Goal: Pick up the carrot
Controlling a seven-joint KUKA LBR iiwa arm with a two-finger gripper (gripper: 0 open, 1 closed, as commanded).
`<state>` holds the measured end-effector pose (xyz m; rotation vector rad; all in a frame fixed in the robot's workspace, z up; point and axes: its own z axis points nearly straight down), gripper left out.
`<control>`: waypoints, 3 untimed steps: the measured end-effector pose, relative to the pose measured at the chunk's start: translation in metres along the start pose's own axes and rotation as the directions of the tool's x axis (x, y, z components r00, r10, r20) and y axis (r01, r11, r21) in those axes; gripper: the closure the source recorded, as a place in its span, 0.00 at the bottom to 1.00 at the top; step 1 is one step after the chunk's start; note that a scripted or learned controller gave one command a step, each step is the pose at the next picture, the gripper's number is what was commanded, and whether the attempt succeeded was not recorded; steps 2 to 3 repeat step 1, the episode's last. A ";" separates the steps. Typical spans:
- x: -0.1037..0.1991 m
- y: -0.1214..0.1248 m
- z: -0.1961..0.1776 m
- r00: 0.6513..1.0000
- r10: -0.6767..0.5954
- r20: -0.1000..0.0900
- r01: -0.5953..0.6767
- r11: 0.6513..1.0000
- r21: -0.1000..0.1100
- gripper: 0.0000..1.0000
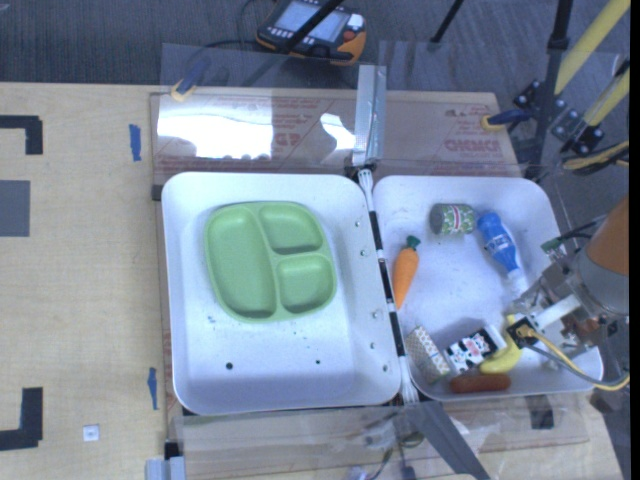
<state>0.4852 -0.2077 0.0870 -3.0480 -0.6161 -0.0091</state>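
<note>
The arm (600, 268) is hanging over the right bin (440, 193), can't tell how the jaws are sitting. Carrot (403, 271) is lying untouched by the divider, so it's needing to swing left and drop down.

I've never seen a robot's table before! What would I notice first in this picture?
Probably the big green plate with three sections, alone in the left bin. Next, the orange carrot in the right bin, close to the wall between the bins. The robot's gripper hangs at that bin's right side, above a pile of toys, well away from the carrot.
</note>
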 end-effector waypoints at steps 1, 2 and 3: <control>0.007 0.011 -0.026 0.997 0.075 0.014 -0.074 0.997 -0.013 0.00; 0.007 0.011 -0.026 0.997 0.075 0.014 -0.074 0.997 -0.013 0.00; 0.007 0.011 -0.026 0.997 0.075 0.014 -0.074 0.997 -0.013 0.00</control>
